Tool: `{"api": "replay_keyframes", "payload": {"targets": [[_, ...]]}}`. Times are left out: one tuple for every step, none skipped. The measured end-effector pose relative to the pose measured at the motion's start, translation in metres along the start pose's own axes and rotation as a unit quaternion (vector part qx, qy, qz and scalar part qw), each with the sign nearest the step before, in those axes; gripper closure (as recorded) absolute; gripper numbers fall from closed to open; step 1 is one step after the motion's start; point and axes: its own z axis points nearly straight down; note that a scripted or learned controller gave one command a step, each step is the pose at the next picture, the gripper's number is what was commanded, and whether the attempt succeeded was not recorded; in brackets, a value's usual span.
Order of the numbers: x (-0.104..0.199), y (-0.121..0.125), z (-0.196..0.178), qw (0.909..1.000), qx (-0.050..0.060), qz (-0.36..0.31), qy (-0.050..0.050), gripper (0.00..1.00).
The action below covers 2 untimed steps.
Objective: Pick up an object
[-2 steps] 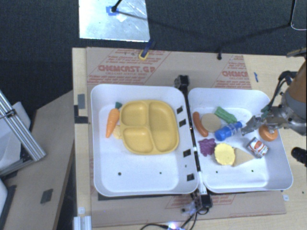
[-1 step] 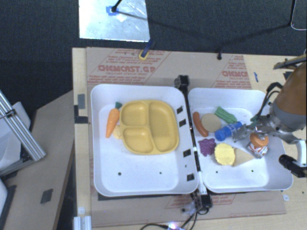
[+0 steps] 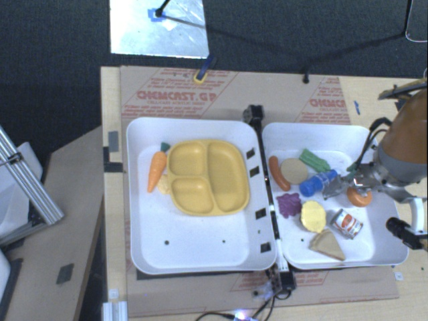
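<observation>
blue bottle [image 3: 317,182], right of frame centre beside the hand [image 3: 342,183] (grip state cannot be told), likely light, rigid, slippery plastic; best pinched across its round body.

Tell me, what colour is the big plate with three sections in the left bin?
Yellow. The divided plate shows clearly in the camera view.

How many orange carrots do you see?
1. The carrot lies in the left bin, touching the yellow plate's left edge. Others may hide under the arm.
</observation>
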Motion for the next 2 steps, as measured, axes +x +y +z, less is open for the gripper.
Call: {"api": "replay_keyframes", "payload": {"targets": [[0.0, 0.002, -0.01, 1.0, -0.002, 0.001, 0.0, 1.0], [-0.001, 0.006, -0.074, 1.0, -0.003, -0.001, -0.001, 1.0]]}}
